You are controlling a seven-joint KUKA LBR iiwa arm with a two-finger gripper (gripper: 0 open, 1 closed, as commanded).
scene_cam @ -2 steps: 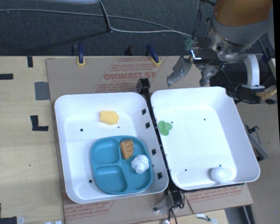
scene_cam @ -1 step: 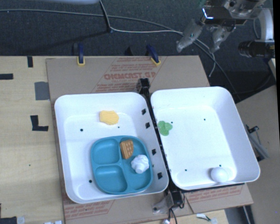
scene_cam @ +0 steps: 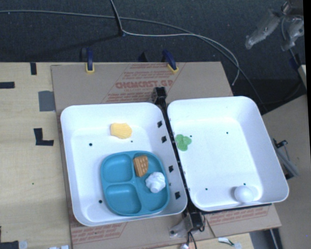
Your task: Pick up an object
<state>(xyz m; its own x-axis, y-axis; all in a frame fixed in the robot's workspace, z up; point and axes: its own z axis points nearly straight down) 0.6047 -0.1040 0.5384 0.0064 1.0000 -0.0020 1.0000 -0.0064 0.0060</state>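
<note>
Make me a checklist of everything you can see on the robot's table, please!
Surface: wooden bench with a cardboard sheet under two white bins.
Job's things: left bin holds a yellow piece and a blue divided tray carrying a waffle-like piece and a white lump; right bin holds a green piece and a white ball.
Clutter: black tape marks.
Gripper: gripper raised at the top right, away from both bins.
Cables: thin cable across the dark floor.
Surroundings: two clamps.
</note>
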